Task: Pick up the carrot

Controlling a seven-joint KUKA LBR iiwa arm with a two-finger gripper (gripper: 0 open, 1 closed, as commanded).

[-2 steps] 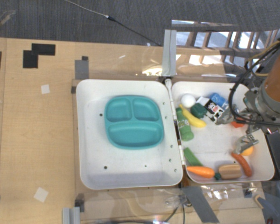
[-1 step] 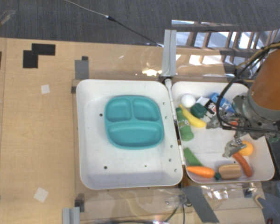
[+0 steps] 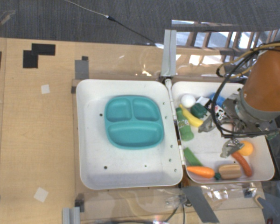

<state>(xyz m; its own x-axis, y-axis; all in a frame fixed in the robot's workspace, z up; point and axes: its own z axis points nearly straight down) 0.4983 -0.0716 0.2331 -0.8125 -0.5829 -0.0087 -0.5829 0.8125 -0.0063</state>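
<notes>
The carrot (image 3: 200, 171) is orange with a green tip and lies flat near the front edge of the right bin (image 3: 269, 172). A brown bread piece (image 3: 229, 171) lies just to its right. The arm comes in from the right, its orange band (image 3: 270, 80) over the bin's right half. My gripper (image 3: 229, 148) hangs below the wrist, over the bin floor, up and to the right of the carrot and apart from it. A yellow-orange fruit (image 3: 246, 148) sits right beside the gripper.
The right bin also holds a white egg (image 3: 188, 100), a yellow banana (image 3: 191, 117), a green bottle (image 3: 185, 129), a green cucumber (image 3: 192, 157) and a red sausage (image 3: 243, 164). A teal divided plate (image 3: 133, 122) lies in the left bin (image 3: 91, 167).
</notes>
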